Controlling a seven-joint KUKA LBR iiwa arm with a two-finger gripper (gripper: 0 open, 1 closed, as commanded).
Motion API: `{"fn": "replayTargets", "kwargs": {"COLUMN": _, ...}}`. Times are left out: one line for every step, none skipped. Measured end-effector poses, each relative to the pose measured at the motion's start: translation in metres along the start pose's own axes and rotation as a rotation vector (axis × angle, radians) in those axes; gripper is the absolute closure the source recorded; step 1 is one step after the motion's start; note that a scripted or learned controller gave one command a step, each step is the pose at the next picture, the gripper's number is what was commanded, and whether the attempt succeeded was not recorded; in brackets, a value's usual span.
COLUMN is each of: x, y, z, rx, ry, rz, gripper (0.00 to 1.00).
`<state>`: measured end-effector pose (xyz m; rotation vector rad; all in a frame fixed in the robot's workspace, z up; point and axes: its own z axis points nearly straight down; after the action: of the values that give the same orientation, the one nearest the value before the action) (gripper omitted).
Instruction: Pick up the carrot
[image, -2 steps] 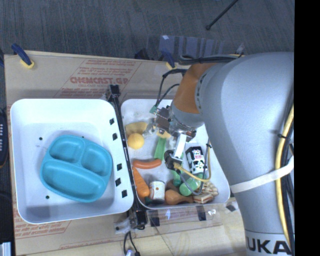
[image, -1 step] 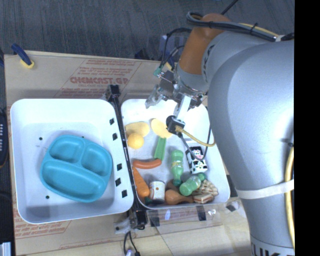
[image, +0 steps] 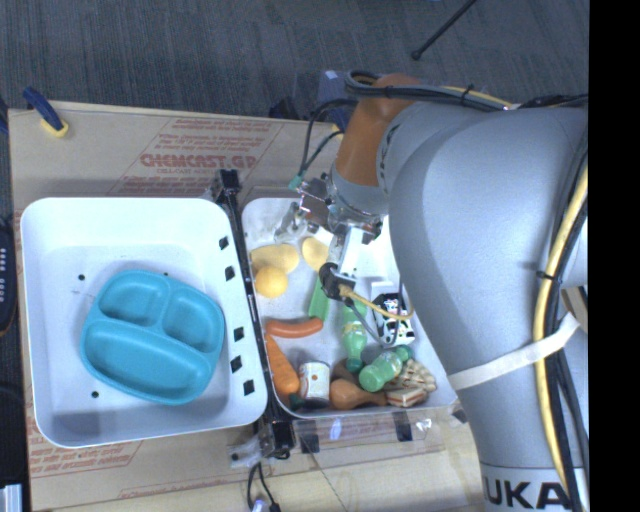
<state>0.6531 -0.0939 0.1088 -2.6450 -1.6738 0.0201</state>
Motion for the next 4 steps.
{"fn": "replayTargets", "kwargs": {"x": 0.001, "y": -0.043, "z": -0.144, "rx": -0.019, "ry": 0.001, "rz": -0.258, "gripper": 0.0}}
{"fn": "replayTargets", "kwargs": {"x": -0.033, "y": 0.002, "z": -0.003, "rx": -0.002, "ry": -0.003, "rz": -0.551, "gripper": 0.0}}
{"fn": "replayTargets", "kwargs": {"x": 0.0, "y": 0.004, "z": 0.017, "rx": -0.013, "ry": -0.002, "rz": -0.438, "gripper": 0.0}}
{"fn": "replayTargets", "kwargs": {"x": 0.032, "y": -0.01, "z": -0.088, "rx": -0.022, "ry": -0.006, "rz": -0.829, "gripper": 0.0}}
